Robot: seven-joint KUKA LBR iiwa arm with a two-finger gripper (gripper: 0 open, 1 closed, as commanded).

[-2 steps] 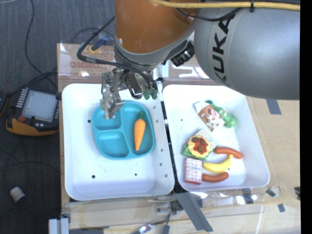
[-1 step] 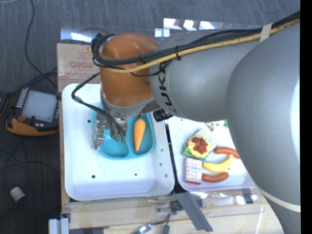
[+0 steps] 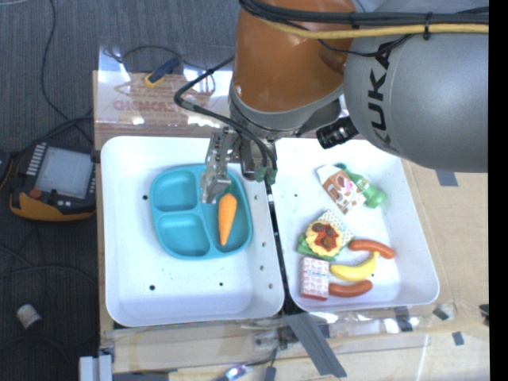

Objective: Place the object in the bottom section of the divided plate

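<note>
Carrot (image 3: 227,218) lies in the right-hand compartment of the blue divided plate (image 3: 181,232), in the left bin (image 3: 131,292); gripper (image 3: 216,187) hangs just above its top end, fingers slightly parted, grasping nothing; toy foods fill the right bin (image 3: 413,268)

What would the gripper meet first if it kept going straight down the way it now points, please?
Probably the top end of the carrot lying in the blue divided plate: the gripper hangs just above it, though its height is hard to judge from this slanted view.
</note>
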